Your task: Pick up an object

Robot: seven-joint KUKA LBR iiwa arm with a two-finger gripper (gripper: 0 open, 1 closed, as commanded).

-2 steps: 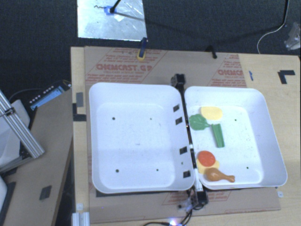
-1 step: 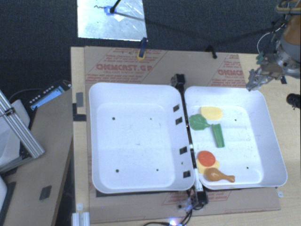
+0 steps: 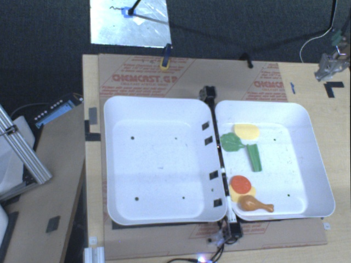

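Nearest, in the right shallow white plastic bin (image 3: 321, 175), a glossy orange-brown toy drumstick (image 3: 255, 204) lies on its side by the near wall, thin end pointing right; just behind it and touching or nearly so, a round red disc (image 3: 241, 184) sits on a pale orange piece; further back a flat, straight dark green stick (image 3: 254, 158) lies lengthwise, apart from the disc; a ragged-edged green leaf-shaped piece (image 3: 231, 142) lies just left of the stick's far end, close to the bin's left wall; a smooth yellow oval piece (image 3: 247, 131) lies furthest back, touching or just beside the leaf; all five things sit in the left half of that bin; the left shallow white plastic bin (image 3: 110, 163) is smooth, with rounded corners and small dark dots on its floor; black clips (image 3: 208, 141) run along the seam where the bins meet; both bins rest on a brown cardboard sheet (image 3: 143, 76) printed in red letters, over a pale wooden bench (image 3: 57, 174); at the sheet's far edge, a small yellow and blue clamp (image 3: 165, 59); beyond, a shiny, crinkled silver foil square (image 3: 129, 16) on dark carpet.
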